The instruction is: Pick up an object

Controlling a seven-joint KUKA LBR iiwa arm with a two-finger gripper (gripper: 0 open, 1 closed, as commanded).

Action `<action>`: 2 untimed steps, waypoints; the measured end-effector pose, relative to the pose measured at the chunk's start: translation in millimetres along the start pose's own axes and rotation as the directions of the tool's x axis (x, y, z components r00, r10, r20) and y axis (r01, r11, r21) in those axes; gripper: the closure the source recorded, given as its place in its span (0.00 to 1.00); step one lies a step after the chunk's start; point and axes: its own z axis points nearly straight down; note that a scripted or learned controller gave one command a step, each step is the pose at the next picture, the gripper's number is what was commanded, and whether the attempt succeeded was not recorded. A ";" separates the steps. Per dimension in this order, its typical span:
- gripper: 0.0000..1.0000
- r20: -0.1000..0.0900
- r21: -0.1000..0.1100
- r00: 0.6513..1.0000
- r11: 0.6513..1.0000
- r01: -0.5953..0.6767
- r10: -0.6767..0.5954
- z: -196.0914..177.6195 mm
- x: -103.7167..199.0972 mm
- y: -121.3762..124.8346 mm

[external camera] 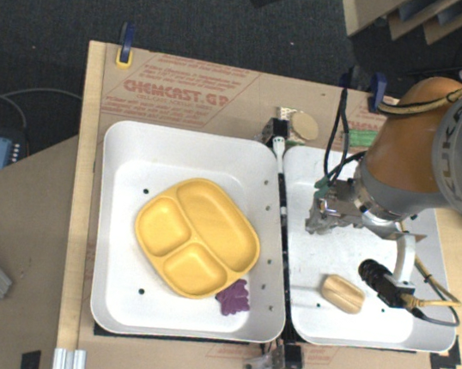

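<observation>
Camera view, your stock: yellow divided plate (197,236) and purple toy (234,297) lie in left bin (123,153), tan block (342,293) in right bin (424,336), near the lowered gripper (328,214), whose state you cannot tell.

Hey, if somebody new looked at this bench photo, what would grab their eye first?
Probably the yellow three-compartment plastic tray sitting in the left white bin, with a small purple toy touching its lower right edge. Next, the grey arm with its orange band looming over the right white bin, where a tan wooden block lies.
</observation>
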 end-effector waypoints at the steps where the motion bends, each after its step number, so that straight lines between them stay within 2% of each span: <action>1: 0.00 0.001 -0.006 1.000 1.000 0.000 0.000 -3.1 -0.8 1.2; 2: 0.00 0.005 -0.013 1.000 1.000 -0.003 0.003 -4.0 -50.0 60.1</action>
